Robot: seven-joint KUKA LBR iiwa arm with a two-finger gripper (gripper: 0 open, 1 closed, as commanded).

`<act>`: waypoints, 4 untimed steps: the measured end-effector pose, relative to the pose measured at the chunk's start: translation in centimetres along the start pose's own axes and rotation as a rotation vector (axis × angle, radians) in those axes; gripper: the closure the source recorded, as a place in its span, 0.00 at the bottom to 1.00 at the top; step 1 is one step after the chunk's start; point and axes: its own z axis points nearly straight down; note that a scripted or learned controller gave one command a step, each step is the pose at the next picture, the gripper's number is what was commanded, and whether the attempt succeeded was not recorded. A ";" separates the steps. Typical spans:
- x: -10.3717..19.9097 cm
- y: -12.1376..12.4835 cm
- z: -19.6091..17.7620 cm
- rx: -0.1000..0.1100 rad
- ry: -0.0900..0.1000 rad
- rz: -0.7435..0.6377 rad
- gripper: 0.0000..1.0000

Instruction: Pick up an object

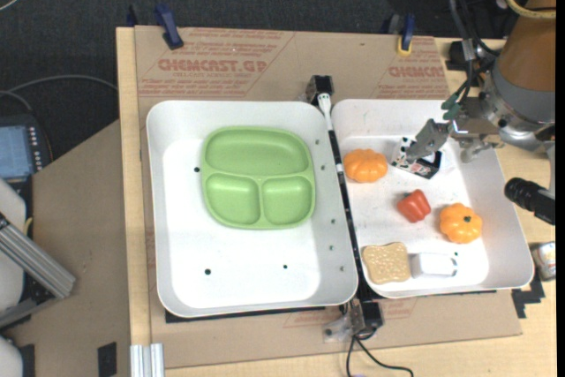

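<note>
The right bin [494, 274] holds an orange pumpkin [365, 165] at its left, a red pepper [414, 206] in the middle, a second orange pumpkin [460, 222] to its right, a slice of bread [387, 262] at the front and a small white object [435, 264] beside the bread. My gripper [418, 160] hangs over the bin's back half, just right of the left pumpkin and above the red pepper. Its fingers stand apart with nothing between them.
The left bin [177, 260] holds a green three-compartment plate [259, 177]. Blue and yellow clamps [168, 26] pin the cardboard at the back. The arm's orange band [534, 40] rises at the right edge, over the right bin's far corner.
</note>
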 end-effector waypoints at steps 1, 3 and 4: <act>-1.1 -6.3 13.7 0.018 0.004 0.004 0.00; -4.2 -0.5 17.7 -0.005 -0.002 0.002 1.00; 6.5 4.9 8.2 -0.013 0.003 -0.012 1.00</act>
